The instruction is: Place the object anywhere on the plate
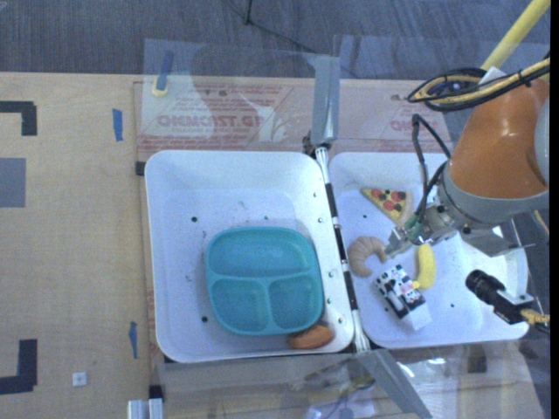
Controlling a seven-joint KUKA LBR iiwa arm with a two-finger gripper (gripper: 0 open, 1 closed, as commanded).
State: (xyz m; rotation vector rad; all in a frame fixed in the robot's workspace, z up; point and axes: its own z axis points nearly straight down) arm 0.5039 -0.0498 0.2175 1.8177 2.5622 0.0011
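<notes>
Right then, the grey arm's jaws [417, 230] hung over the right white bin [454, 317], their state impossible to tell. Crowding looked risky: tan croissant [367, 252], yellow banana [425, 266] and black-and-white box [400, 290] sat close together, far from the teal divided plate [262, 279].

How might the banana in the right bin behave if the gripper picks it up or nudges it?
The banana looks small, smooth and glossy, like a plastic toy, so probably light and stiff. Its curved, rounded body may slip or swivel between fingers. Pushed, it would likely slide or pivot on the bin floor rather than tip.

The tan worktop [70, 260] spans the frame's lower part. 2 white bins lie on it side by side: left bin [175, 190] at centre, right bin [454, 317] at right.
</notes>
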